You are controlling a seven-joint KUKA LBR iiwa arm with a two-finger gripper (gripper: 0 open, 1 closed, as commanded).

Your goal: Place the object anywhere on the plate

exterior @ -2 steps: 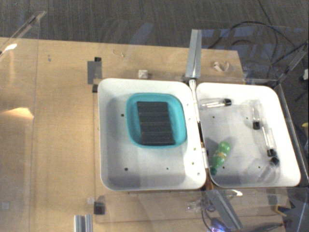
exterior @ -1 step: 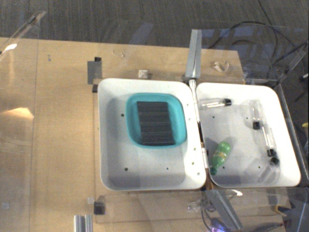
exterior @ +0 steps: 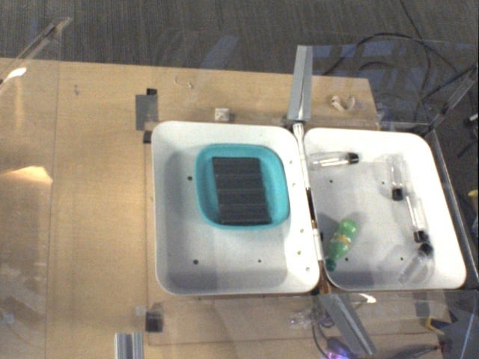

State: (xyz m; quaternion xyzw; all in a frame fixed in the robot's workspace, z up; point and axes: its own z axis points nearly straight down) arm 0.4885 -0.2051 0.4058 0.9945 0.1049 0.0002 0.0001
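A teal square plate [exterior: 206, 172] sits in the left bin [exterior: 176, 260], toward its back. A dark ribbed rectangular block [exterior: 240, 190] lies flat on the plate, covering most of its middle. In the right bin [exterior: 370, 275] a small green bottle [exterior: 341, 239] lies tilted near the left wall.
Several clear tubes with black caps lie in the right bin: one at the back left [exterior: 334, 158], others along the right side [exterior: 395, 179] [exterior: 417, 219]. A grey metal bar [exterior: 301, 84] stands behind the seam between the bins. Cables run at the back right.
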